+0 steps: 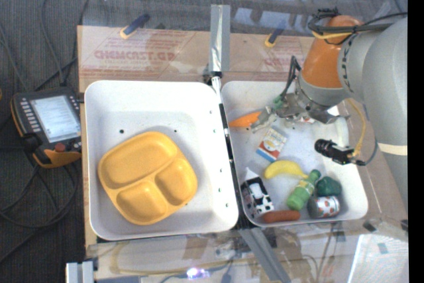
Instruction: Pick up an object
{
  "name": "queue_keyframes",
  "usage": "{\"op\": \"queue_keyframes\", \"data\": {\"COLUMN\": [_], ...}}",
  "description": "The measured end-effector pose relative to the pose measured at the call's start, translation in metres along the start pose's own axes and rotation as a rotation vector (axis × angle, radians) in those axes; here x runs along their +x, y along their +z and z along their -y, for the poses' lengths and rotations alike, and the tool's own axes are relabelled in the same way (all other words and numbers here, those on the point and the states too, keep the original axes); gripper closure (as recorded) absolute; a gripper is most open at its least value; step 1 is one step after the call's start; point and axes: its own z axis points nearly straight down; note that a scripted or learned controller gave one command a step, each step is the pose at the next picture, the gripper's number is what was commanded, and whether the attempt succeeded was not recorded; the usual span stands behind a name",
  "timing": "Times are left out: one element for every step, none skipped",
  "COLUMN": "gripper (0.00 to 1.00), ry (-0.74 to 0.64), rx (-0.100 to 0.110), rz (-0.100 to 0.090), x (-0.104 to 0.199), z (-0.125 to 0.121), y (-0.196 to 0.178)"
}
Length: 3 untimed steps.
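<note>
Left bin: you have a yellow divided tray | Right bin: carrot, small carton, banana, green bottle, can, sausage, black-and-white toy | End effector: low over right bin's far end beside the carrot; you cannot tell its finger state.

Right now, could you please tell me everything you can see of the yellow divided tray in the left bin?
The yellow three-compartment plastic tray has rounded corners and raised ridges separating one long section from two smaller ones. It looks smooth and matte, and nothing lies in its compartments. It lies flat, right side up and turned at an angle, on the floor of the shallow white left bin, toward its lower-left part, touching nothing else.
</note>
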Motion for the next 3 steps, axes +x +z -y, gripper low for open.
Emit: {"op": "queue_keyframes", "data": {"gripper": [0.0, 0.0, 0.0], "ry": [0.028, 0.094, 0.049], "rx": [0.013, 0.014, -0.003], "rz": [-0.002, 0.001, 0.009], "x": [-0.026, 0.0, 0.028], "z": [0.046, 0.006, 0.019], "y": [-0.094, 0.002, 0.007]}}
